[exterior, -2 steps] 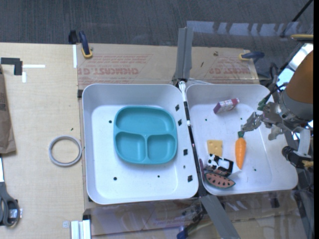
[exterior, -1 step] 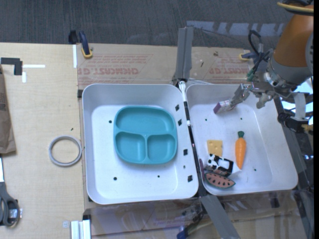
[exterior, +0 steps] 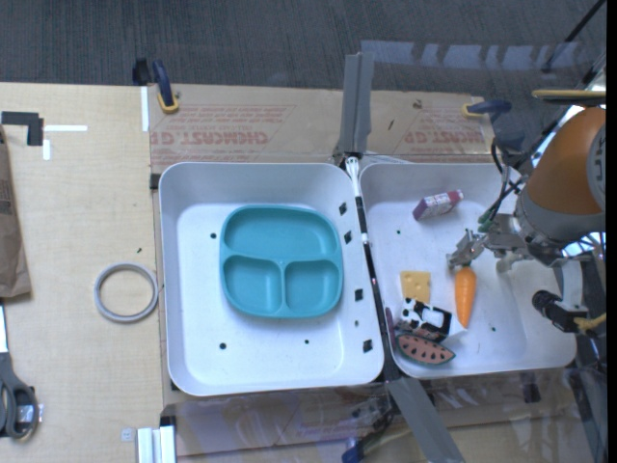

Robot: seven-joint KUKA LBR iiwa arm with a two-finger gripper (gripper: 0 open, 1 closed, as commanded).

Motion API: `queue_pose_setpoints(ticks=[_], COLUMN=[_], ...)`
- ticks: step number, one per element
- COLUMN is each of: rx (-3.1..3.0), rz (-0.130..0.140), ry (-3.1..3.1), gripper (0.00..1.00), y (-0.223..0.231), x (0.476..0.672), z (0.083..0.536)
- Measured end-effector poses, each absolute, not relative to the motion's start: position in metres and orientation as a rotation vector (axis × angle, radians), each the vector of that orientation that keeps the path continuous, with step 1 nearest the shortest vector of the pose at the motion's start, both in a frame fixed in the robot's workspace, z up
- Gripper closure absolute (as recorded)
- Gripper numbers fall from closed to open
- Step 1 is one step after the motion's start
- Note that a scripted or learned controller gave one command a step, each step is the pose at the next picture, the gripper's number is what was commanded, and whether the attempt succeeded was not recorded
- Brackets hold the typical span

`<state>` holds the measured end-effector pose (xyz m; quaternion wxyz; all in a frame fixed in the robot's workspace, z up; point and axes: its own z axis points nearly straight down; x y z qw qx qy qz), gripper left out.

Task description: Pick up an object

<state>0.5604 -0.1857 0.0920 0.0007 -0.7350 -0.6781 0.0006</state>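
Observation:
In the right bin (exterior: 511, 340) lie an orange carrot (exterior: 465, 299), a yellow cheese slice (exterior: 416, 285), a black-and-white toy (exterior: 426, 318), a watermelon slice (exterior: 425, 351) and a small pink-and-purple packet (exterior: 437, 204). My gripper (exterior: 484, 256) hangs over that bin, just above the carrot's upper end. It is open, with one finger (exterior: 463, 253) near the carrot's tip and nothing held between the two. A teal divided plate (exterior: 282, 260) rests in the left bin (exterior: 193, 345).
A grey tape ring (exterior: 126, 290) lies on the wooden bench left of the bins. A ridge between the bins (exterior: 362, 258) separates them. The arm's orange band (exterior: 569, 167) and cables hang over the right bin's far right side. Scissors (exterior: 17, 408) sit at the bench's lower left.

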Motion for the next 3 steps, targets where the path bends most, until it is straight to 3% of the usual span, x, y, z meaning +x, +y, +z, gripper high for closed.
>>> queue_pose_setpoints(ticks=[1, 2, 3], rx=[-2.306, -2.312, -2.218], rz=[0.003, 0.004, 0.002], ry=[-2.130, -2.122, -2.225], gripper=[0.00, 1.00, 1.00], y=[-0.154, -0.156, -0.114], x=[0.537, 0.536, 0.536], z=[0.091, 0.099, 0.193])
